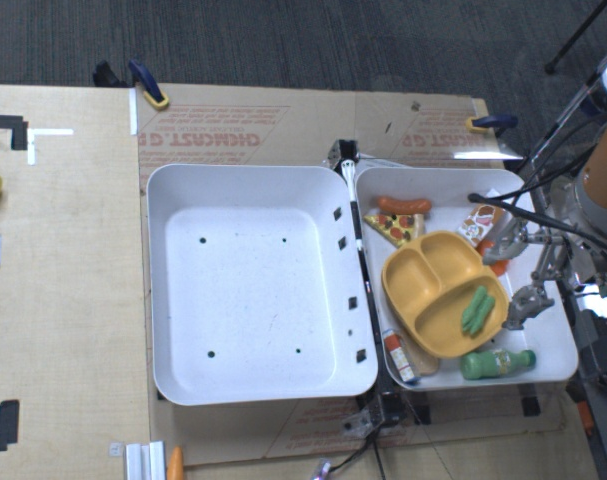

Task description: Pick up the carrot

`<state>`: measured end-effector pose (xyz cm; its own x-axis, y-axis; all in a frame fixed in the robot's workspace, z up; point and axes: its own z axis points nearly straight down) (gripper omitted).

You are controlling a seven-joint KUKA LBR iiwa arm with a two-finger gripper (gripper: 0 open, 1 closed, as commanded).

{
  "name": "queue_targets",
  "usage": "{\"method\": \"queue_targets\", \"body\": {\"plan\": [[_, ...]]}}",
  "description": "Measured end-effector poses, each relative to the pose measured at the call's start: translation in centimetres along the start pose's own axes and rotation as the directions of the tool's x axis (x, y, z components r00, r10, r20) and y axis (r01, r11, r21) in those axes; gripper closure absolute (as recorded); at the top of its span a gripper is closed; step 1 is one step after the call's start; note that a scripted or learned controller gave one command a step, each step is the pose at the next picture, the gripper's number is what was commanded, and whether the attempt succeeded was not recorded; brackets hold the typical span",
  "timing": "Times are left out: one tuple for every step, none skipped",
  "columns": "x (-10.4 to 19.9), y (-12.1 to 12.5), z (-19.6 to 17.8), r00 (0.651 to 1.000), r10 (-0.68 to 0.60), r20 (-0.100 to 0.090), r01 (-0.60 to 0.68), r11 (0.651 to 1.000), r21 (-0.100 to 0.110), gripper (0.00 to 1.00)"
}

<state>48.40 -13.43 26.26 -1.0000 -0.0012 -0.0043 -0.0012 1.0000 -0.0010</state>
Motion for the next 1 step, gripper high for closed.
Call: {"method": "queue_targets", "body": {"plan": [[-2.80, 1.47, 15.30, 0.921, 0.389, 0.027, -0.389, 0.921, -0.005, 0.00]]}}
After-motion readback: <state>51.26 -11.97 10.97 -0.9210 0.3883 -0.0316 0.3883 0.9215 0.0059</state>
